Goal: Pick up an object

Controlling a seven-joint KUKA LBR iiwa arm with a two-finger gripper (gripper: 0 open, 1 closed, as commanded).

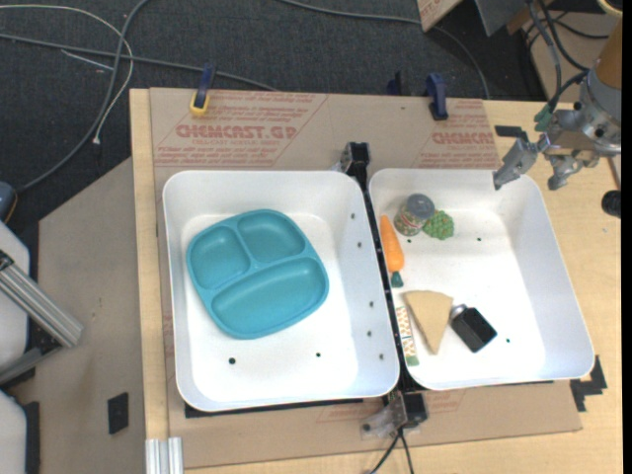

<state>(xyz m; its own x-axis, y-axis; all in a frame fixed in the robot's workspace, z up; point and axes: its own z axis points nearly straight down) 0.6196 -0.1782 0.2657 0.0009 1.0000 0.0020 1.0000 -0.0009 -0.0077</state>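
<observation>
My gripper (pixel 538 164) hangs at the far right rim of the right bin (pixel 523 265), its two fingers (pixel 511 166) spread apart and nothing between them. In the right bin an orange carrot (pixel 392 244) lies along the left wall. A small grey can (pixel 415 214) and a green broccoli piece (pixel 439 226) sit beside each other near the back. A tan wedge (pixel 429 315) and a black block (pixel 473 328) lie near the front. All of them lie to the left of and nearer than the gripper.
The left bin (pixel 197 344) holds a teal divided plate (pixel 259 272). A striped strip (pixel 404 329) lies along the right bin's left wall. Blue clamps (pixel 204 88) (pixel 436 96) grip the cardboard base at the back. Cables trail over the dark floor.
</observation>
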